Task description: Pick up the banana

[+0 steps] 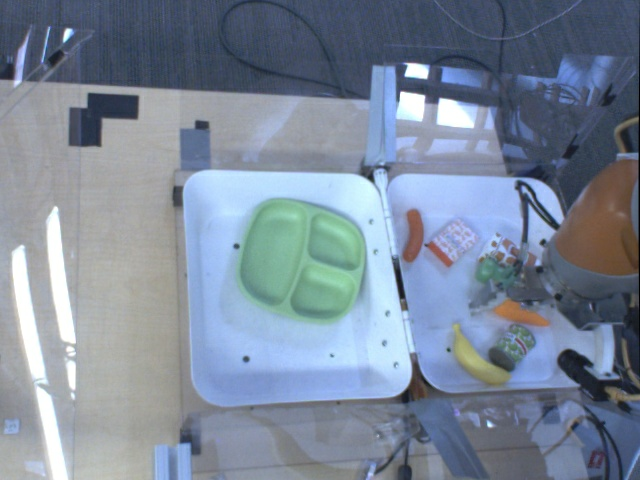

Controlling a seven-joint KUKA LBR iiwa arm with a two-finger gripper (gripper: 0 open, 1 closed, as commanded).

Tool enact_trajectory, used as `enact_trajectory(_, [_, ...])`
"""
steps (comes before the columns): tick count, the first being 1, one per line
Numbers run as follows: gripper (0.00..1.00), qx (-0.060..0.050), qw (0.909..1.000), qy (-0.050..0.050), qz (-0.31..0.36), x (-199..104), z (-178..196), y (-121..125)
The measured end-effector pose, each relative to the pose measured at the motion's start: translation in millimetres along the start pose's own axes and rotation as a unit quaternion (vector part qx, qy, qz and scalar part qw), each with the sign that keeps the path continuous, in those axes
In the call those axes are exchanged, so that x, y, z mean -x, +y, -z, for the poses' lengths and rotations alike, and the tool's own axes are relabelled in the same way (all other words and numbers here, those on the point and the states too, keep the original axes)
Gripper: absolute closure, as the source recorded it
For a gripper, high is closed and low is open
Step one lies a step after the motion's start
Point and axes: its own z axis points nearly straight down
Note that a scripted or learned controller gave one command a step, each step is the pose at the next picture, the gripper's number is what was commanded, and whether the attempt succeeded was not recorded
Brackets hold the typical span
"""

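Note:
The yellow banana (476, 356) lies curved in the front part of the right bin (432, 308). Its right end touches a small green can (513, 346). My gripper (498, 290) hangs low over the middle of the right bin, behind and a little right of the banana, between a green-and-white packet (497, 255) and an orange carrot (523, 314). Nothing of the banana is at the gripper. The arm's orange band (603, 230) fills the bin's right side and hides what lies under it.
A red sausage (412, 235) and a red-and-white packet (452, 241) lie at the back of the right bin. The left bin (210, 358) holds a green divided plate (301, 259). Black cables run near the right bin's front right corner.

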Motion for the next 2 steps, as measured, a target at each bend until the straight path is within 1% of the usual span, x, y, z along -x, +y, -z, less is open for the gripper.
enact_trajectory(1, [0.00, -0.003, 0.9912, 0.005, 0.132, -72, -20, -8])
enact_trajectory(2, [0.00, -0.008, 0.9670, 0.007, 0.255, -65, 6, -12])
